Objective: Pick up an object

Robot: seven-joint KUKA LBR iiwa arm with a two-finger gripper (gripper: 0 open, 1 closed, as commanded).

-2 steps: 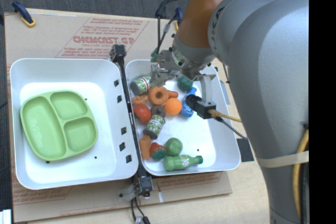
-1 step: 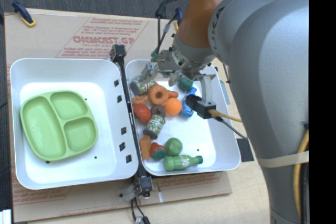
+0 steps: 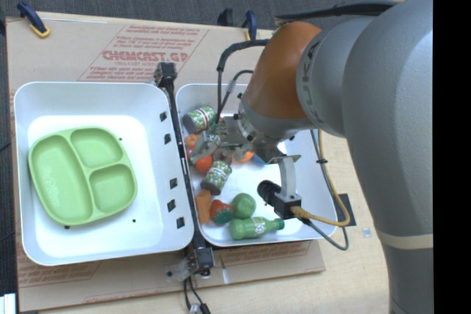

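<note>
the tool [image 3: 229, 134] reaches down into the right bin [image 3: 321, 186], among small cans [image 3: 218, 174] and toy food; its grip state cannot be told. a green bottle [image 3: 254, 228] lies near the bin's front edge.

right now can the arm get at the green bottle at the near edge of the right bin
Probably yes: the green bottle lies uncovered on top near the right bin rim, and the gripper is in that bin, close by.

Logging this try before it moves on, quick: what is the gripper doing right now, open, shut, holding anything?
Gripper: cannot be told; it is down among the toys in the right bin, hidden under the wrist.
</note>
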